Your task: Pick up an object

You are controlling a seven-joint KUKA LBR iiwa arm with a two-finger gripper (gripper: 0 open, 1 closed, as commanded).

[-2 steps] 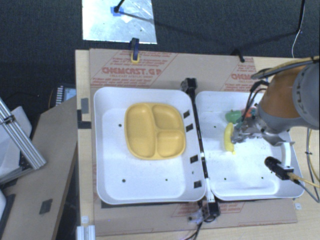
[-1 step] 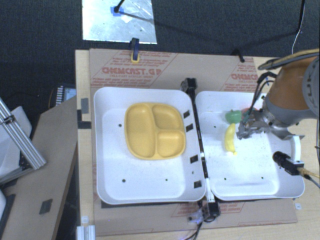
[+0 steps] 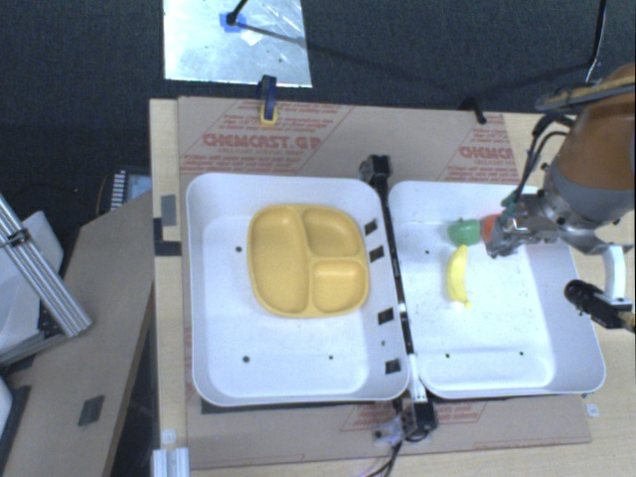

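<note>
- Green object (image 3: 463,232): small and rounded, in the right bin (image 3: 497,366), just beside the gripper (image 3: 500,240) on the side away from the arm (image 3: 596,167).
- Orange-red piece (image 3: 488,226): between the green object and the gripper, close against both.
- Banana (image 3: 458,274): yellow, lying lengthwise just below the green object, near the jaws.
- Gripper: low over the right bin; whether the jaws are apart or closed cannot be told.
- Yellow divided plate (image 3: 306,259): in the left bin (image 3: 214,296), well apart from the jaws.
</note>
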